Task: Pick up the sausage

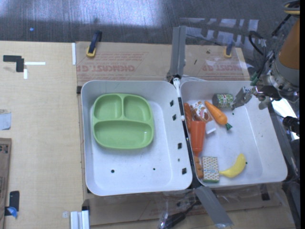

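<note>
The right-hand shallow white bin point(267, 142) holds everything loose. The pincer point(239, 99) hangs over its far part, and a small green-labelled can point(222, 99) lies just beside it on the view's left. A little further that way and slightly nearer the camera lies an orange toy carrot with a green tip point(217, 112), close to the pincer but apart from it.

The reddish-brown sausage point(187, 112) is well apart from the pincer, beyond the carrot, against the bin wall that meets the other bin. A long orange tapered piece point(198, 135) lies right by it. A yellow toy banana point(234, 167) sits well on the camera's side of the pincer, with a small green and yellow carton point(210, 169) just beside it.

The left-hand shallow white bin point(95, 171), far off to the pincer's view-left, holds a pale green divided plastic plate point(123, 121).

The sausage's outline blends into the orange piece and the bin wall, so its full length is hard to make out. Whether the pincer is released or clenched cannot be told; nothing is seen gripped in it.

The grey arm point(281, 75) enters from the view's right, cut off by the edge, its wrist reaching leftward and down toward the can.
</note>
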Robot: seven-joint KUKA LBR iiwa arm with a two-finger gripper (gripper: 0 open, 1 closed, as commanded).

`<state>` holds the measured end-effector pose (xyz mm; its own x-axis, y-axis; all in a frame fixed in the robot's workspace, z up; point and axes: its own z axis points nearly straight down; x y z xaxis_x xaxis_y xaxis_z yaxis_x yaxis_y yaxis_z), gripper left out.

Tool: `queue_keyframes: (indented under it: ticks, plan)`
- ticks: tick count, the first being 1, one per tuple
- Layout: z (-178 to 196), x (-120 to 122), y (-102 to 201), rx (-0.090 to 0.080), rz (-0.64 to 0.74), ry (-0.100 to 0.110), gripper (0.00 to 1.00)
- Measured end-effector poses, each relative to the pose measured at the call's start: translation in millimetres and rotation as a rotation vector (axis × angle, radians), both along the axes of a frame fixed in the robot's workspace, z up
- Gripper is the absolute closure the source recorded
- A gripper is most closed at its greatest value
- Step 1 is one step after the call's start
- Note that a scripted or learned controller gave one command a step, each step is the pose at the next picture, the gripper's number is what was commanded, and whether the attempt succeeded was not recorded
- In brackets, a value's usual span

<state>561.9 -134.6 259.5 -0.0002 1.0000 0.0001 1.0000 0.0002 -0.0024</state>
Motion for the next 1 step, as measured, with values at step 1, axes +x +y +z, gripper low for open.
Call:
queue_keyframes:
  ticks: [1]
  plan:
    - [-118.6, -7.8, 29.7, -0.001, -0.201, 0.001, 0.00]
